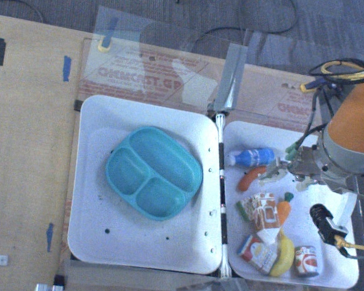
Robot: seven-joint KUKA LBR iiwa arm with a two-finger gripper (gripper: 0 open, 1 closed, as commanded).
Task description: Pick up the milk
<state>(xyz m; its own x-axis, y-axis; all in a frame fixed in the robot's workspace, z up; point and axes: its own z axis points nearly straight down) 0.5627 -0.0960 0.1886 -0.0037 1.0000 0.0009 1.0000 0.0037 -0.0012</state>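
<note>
We see milk (252, 156), blue-white bottle, lying top of right bin (347, 275), sausage (252, 177) just beside. Pincer (288, 168) near milk; grip state: we cannot tell. Carton (262, 210), carrot (284, 211), banana (283, 255), can (306, 261) crowd below. Teal tray (155, 172) in left bin (83, 228). Worktop (14, 147) cardboard-brown.

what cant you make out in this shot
- Claw: small and dark under the grey wrist in the camera view; open or shut unclear.
- Small white and orange carton with printed sides: print too small to read, so milk unconfirmed.
- Orange-banded arm: cut off by the right edge.
- Right white bin: arm covers its far corner.
</note>
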